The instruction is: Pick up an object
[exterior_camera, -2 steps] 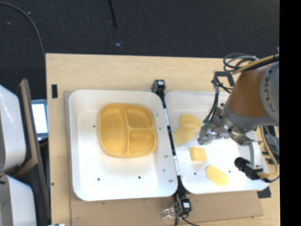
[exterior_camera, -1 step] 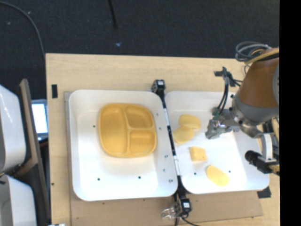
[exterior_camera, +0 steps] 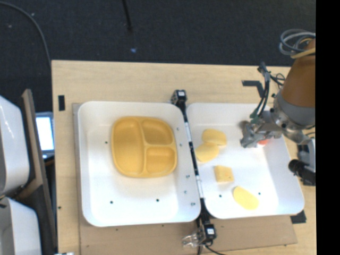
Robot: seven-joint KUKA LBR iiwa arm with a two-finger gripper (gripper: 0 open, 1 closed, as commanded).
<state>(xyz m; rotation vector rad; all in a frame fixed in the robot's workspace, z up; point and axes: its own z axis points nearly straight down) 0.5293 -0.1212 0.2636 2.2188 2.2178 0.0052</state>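
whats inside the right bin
Four yellow food pieces lie in the right bin. The gripper covers part of its floor.

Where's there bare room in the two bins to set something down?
Left bin: a bare strip along the near edge below the yellow divided plate. Right bin: bare floor at its near right, between the oval piece and the gripper. Crowded: the four yellow pieces beside the divider.

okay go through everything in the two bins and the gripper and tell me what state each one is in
Divided yellow plate: flat in left bin, compartments bare.
Two yellow pieces: touching, in right bin near divider.
Square yellow piece: lying apart.
Oval yellow piece: lying apart.
Gripper: over right bin, holding nothing visible.
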